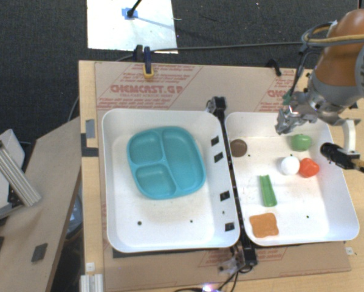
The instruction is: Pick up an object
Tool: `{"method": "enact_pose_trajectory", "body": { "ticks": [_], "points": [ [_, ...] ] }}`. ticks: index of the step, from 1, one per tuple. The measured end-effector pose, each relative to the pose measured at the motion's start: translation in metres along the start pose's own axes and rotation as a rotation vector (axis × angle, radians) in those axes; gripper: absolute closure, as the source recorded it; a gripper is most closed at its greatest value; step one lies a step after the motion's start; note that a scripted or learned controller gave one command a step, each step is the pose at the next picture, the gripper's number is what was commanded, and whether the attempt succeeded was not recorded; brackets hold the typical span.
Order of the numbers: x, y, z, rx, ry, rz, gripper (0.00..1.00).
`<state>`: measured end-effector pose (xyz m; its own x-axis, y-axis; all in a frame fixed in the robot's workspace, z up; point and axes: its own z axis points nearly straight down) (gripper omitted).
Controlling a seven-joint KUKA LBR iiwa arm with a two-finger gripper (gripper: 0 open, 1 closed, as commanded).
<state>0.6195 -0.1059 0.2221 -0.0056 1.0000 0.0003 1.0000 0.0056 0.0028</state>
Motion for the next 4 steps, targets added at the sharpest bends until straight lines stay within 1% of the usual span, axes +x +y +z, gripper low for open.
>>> {"method": "enact_pose_trajectory", "body": {
  "ticks": [1,2,3,4],
  "points": [
    [0.057,-0.011,-0.01,0.001,0.001,-0.004,1.0],
    [0.105,-0.025,-0.001,0.003,0.0,-0.002,1.0],
    [0.156,-0.032,-0.012,0.001,0.001,-0.001,1.0],
    [0.215,-0.04,-0.012,0.001,0.001,-0.002,1.0]
  ]
}}
